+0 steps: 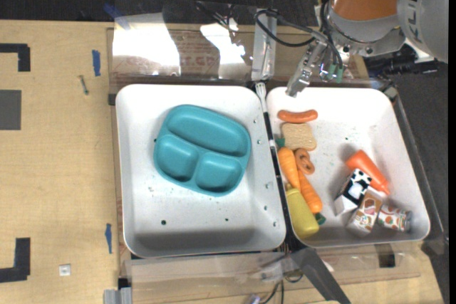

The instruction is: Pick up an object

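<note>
The right bin [399,146] holds several toy foods. A red sausage [297,114] lies near its far left corner, with a slice of bread [298,136] just in front of it. Two carrots [287,166] [308,192] and a yellow bottle [302,213] line the left wall. An orange wedge [368,169], a black-and-white carton [355,189] and small printed cartons [377,216] sit at the front right. My gripper [313,82] hangs over the bin's far edge, above and behind the sausage, open with nothing between its fingers.
The left bin [135,210] holds a teal divided plate [201,148]. A small brown twisted piece [306,161] lies between the bread and the carrots. Clear plastic sheeting [185,46] stands behind the bins. Bare white floor shows in the middle of the right bin.
</note>
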Tool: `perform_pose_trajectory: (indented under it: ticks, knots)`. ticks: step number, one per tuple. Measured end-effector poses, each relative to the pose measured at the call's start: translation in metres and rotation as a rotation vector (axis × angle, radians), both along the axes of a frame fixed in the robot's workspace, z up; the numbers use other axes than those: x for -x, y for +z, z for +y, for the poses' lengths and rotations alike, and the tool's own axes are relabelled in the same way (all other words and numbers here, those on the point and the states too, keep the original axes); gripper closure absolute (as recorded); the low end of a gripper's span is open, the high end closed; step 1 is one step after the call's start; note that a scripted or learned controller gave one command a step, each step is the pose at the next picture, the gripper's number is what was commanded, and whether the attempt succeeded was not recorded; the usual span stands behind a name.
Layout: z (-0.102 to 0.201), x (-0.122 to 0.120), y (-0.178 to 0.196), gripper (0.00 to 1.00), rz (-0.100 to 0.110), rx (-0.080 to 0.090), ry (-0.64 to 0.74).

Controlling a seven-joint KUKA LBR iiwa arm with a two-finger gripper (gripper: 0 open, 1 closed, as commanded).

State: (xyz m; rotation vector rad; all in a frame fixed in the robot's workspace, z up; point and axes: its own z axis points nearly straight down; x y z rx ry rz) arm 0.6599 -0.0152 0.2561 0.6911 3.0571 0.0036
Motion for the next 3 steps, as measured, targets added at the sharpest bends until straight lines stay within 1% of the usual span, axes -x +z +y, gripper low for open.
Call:
perform_pose_trajectory:
  ticks: [1,2,3]
  knots:
    - [0.001,-0.002,0.013,1.00,-0.011,0.001,0.002]
    - [0.007,0.039,-0.005,1.00,0.004,0.001,0.037]
    - [0.032,0.113,-0.012,1.00,0.004,0.000,0.034]
